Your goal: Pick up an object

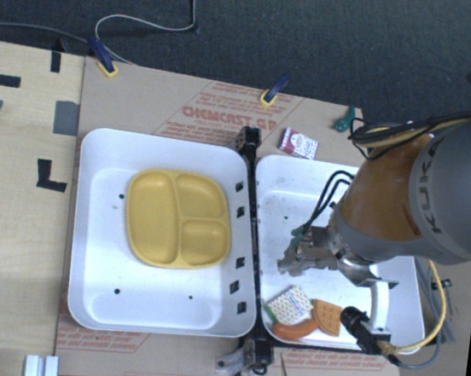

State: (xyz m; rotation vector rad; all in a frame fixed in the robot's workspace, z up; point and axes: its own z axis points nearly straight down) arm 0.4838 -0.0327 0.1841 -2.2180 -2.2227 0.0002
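Observation:
My gripper [302, 257] hangs low over the middle of the right bin [282, 193], under the grey arm with its orange band [385, 194]. Just below it, near the bin's front edge, lie a small checkered packet [290, 303], a red sausage-shaped piece [296, 329] and an orange wedge [328, 316]. The gripper stands a little above and behind the packet, apart from it. A yellow divided plate [179, 218] rests in the left bin [99, 208].
A black divider with clips [247, 227] runs between the bins. A small red-and-white packet [297, 143] lies on the cardboard behind the right bin. Cables trail from the arm at the front right [407, 352].

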